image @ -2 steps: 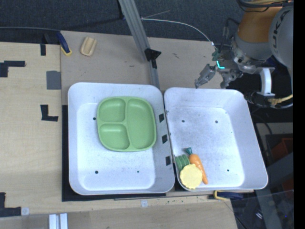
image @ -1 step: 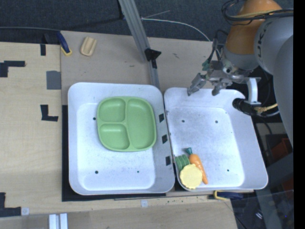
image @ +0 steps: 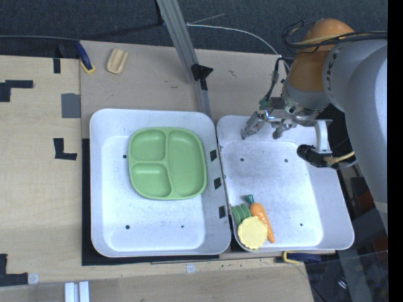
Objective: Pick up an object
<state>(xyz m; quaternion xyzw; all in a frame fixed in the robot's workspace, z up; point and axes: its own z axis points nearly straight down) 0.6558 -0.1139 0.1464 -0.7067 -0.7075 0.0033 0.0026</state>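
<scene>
The end effector (image: pixel 264 128) hangs over the far edge of the right bin (image: pixel 327 200), its 2 fingers spread apart and grasping nothing. The carrot (image: pixel 261 217) lies beside a yellow disc (image: pixel 252 233) at that bin's near-left corner. A green divided plate (image: pixel 167 163) sits in the left bin (image: pixel 107 187).

one fixed camera overhead, slanting down on both bins (image: pixel 94 168).

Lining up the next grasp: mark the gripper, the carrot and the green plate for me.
gripper (image: pixel 264 128): camera view, midway between its fingertips, over the right bin's far edge.
carrot (image: pixel 261 218): camera view, middle of its orange body.
green plate (image: pixel 167 163): camera view, ridge where its compartments meet.
</scene>
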